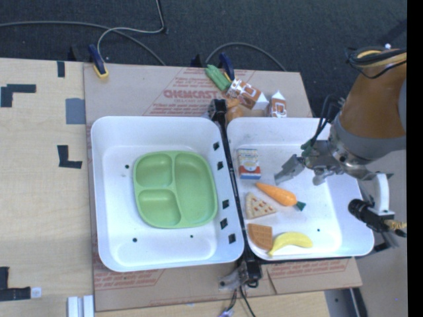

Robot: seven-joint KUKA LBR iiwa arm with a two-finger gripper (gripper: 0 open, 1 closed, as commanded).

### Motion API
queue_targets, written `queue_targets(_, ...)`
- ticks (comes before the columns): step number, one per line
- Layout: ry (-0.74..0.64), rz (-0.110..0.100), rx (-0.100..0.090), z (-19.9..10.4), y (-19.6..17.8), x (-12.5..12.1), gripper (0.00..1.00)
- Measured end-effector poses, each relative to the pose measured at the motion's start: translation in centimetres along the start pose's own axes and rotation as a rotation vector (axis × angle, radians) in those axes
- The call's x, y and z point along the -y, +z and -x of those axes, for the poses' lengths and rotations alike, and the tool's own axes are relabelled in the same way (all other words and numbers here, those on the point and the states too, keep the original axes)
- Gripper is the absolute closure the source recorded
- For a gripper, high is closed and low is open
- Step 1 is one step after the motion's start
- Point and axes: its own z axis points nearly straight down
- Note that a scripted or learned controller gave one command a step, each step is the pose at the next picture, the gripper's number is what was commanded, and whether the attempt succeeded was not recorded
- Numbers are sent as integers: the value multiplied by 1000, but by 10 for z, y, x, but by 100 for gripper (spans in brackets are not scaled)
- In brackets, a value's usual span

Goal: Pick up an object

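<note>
The right bin (330,240) holds five things: one carrot (277,194), one banana (291,242), one small carton (248,163) and two waffle pieces (260,207). The end effector (305,170) hovers above the carrot, fingers apart, gripping nothing. One green plate (176,189) lies in the left bin (109,197).

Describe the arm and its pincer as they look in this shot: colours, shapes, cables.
The arm is a thick rounded grey body with a broad orange band above the wrist. A thin dark cable runs along its left side. It ends in a metallic grey pincer with slim dark fingers. A white bracket with a black fitting hangs below the wrist.
</note>
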Motion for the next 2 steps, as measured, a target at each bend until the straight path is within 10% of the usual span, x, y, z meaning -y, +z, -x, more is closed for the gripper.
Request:
queue_targets(1, 2, 20, 7, 7, 144, -23, 0)
queue_targets(2, 2, 34, 14, 16, 149, -40, 0)
